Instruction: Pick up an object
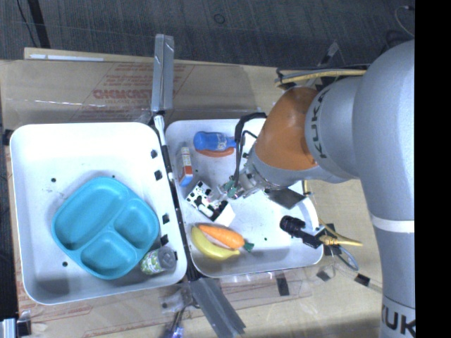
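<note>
My gripper (pixel 227 191) is low in the right bin (pixel 282 259), near its middle, under the orange wrist band. A small black-and-white object (pixel 201 198) lies right against its left side; I cannot tell whether it is touching the gripper. In front of the gripper a yellow banana (pixel 208 246) lies with an orange carrot (pixel 223 236) on top of it. At the back of this bin stands a blue container (pixel 213 143). A slim orange-and-white tube (pixel 185 163) lies along the left wall.
The left bin (pixel 42 153) holds a blue divided plate (pixel 106 225) and a small greenish bottle (pixel 158 260) at its front right corner. The divider between the bins (pixel 169 196) runs just left of the tube. The arm covers the right bin's right side.
</note>
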`<state>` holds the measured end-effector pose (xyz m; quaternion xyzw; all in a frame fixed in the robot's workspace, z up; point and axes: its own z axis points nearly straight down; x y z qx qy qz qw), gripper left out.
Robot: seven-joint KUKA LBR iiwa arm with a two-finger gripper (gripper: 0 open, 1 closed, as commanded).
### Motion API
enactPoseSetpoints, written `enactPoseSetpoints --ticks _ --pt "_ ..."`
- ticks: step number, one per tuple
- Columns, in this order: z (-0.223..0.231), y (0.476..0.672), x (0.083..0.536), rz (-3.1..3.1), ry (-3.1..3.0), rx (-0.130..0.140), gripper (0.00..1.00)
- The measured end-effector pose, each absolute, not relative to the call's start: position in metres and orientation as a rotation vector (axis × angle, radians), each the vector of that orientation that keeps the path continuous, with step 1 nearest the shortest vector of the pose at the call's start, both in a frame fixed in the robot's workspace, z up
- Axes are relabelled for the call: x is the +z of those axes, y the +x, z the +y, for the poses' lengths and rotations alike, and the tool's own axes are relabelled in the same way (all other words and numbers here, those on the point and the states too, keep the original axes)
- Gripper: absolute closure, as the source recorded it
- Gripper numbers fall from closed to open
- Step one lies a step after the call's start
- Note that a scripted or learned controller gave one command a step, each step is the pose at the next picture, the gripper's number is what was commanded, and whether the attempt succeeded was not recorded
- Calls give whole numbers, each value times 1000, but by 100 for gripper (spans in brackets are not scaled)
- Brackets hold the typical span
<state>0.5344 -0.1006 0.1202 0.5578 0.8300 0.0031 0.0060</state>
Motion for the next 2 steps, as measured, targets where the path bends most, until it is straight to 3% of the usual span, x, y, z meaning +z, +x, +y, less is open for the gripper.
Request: enactPoseSetpoints --ticks 2 --pt "-101 544 93 2492 1912 -1 0"
